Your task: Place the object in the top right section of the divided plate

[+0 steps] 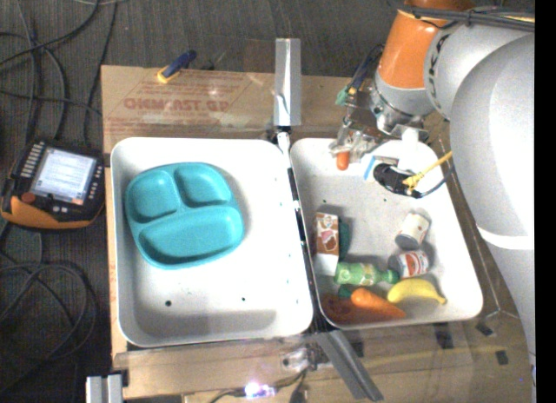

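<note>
A teal divided plate (184, 213) lies in the left bin (139, 306), with two small sections at its far side and one large section at its near side. My gripper (349, 146) hangs over the far left corner of the right bin (452, 219), under the orange wrist band. A small orange-red piece (343, 161) shows at its fingertips; whether it is held I cannot tell. In the right bin lie a brown carton (327, 231), a green bottle (365, 273), a carrot (375, 302), a banana (415, 291) and two small cans (413, 229).
A metal divider bar (287, 89) stands at the back between the bins. A tablet (54, 182) with an orange case lies left of the bench, among cables. A blue and yellow tool (176, 65) rests on the cardboard behind the left bin. The grey arm (495, 132) covers the right side.
</note>
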Available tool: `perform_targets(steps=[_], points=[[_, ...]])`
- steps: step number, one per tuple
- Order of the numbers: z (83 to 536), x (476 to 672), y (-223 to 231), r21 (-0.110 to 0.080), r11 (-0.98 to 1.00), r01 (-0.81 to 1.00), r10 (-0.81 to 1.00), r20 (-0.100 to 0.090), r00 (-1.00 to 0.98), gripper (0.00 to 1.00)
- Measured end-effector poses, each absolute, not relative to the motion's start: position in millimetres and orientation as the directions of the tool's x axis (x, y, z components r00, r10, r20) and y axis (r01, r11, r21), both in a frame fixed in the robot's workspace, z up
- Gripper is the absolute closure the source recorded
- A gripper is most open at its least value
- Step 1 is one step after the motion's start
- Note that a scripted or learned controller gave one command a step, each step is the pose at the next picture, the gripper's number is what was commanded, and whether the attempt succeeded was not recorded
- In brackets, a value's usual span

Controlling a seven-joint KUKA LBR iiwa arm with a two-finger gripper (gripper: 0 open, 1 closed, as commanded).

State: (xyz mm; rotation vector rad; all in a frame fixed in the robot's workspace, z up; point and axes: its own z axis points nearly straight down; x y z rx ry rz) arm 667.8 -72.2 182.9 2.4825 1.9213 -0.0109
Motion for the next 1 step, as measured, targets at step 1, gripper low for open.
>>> perform_targets(steps=[1], points=[[182.7, 648.1, -9.3, -0.004, -0.183, 0.983, 0.983, -0.002, 0.183, 1.00]])
